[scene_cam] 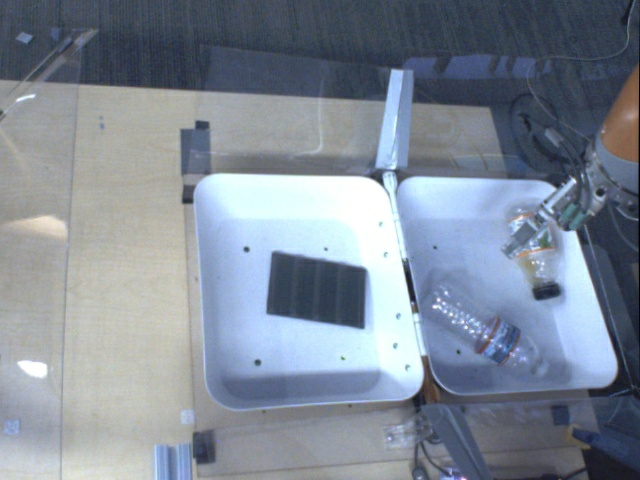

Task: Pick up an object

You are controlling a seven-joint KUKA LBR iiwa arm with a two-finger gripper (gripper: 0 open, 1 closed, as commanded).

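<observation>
The arm came in from the right, and its gripper [527, 240] hung over the far right part of the right bin [450, 200]. I could not tell if the pincer was apart, together, or clamped on something, because that spot was too small and blurry. A small clear thing with a dark cap [542, 276] was right under it, but I could not tell if it was being held or just lying there. A clear plastic bottle [478, 328] lay nearer in the same bin. A flat dark pad [317, 289] lay in the left bin [230, 218]. The pick-up looked not yet done.
</observation>
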